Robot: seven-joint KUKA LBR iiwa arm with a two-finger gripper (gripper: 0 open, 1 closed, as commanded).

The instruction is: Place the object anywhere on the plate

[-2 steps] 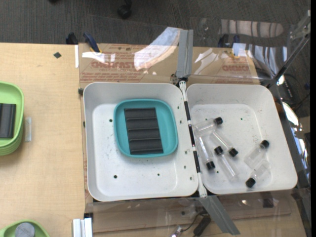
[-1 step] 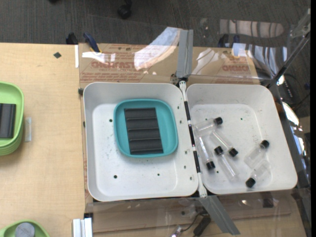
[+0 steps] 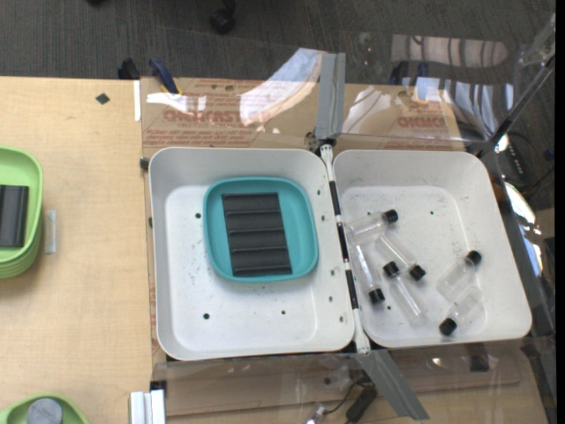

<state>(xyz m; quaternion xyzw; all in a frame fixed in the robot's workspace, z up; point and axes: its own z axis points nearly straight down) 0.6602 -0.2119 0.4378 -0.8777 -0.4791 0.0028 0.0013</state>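
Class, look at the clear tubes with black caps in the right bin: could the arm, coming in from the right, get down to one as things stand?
Probably yes. The tubes lie loose on the right bin floor, open from above, nothing covering them.

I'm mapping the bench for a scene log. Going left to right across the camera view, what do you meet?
Green plate at the left edge → bare wooden bench → left white bin holding the teal plate → right white bin holding clear vials with black caps.
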